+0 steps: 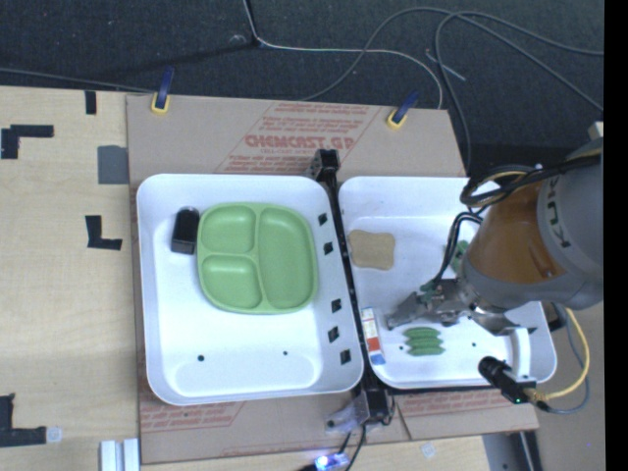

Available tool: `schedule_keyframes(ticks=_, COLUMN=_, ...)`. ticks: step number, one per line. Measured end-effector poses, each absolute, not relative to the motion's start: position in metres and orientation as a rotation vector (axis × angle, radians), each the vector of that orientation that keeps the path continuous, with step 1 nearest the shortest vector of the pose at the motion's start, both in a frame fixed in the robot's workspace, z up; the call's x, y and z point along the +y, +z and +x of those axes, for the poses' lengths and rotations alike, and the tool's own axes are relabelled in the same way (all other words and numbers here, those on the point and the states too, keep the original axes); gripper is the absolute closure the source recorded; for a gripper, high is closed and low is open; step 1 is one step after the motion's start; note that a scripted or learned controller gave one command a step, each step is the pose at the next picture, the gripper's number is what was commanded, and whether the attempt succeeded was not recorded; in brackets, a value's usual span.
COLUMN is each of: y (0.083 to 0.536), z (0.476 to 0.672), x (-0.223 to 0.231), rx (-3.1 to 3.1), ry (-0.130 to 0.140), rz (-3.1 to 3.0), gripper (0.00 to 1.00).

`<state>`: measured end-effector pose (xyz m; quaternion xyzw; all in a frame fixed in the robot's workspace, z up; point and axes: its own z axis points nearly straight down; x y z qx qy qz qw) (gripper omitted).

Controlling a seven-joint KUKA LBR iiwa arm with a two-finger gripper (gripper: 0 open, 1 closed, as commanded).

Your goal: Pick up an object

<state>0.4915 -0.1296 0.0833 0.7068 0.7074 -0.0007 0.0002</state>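
In the right bin [446, 192] a green pea pod [423, 341] lies near the front. A flat tan piece [373, 249] rests toward the bin's back left. A small white and red box [370, 332] lies along the left wall. My gripper [417, 310] hangs low over the bin floor, just behind the pea pod and to the right of the box. The grey arm with its orange band [515, 243] covers the right part of this bin. Nothing shows in the gripper's hold.
The left bin [157, 292] holds a green divided plate [259, 258] and a small black object [184, 231] at the plate's left. A black divider with clips [339, 273] runs between the bins. Cables [461, 57] trail behind the bench.
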Motion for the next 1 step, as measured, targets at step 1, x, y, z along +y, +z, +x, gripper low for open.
schedule_keyframes(ticks=1, y=0.0955, z=0.4922, x=-0.13, rx=2.22, ry=0.0, rz=2.219, gripper=1.0)
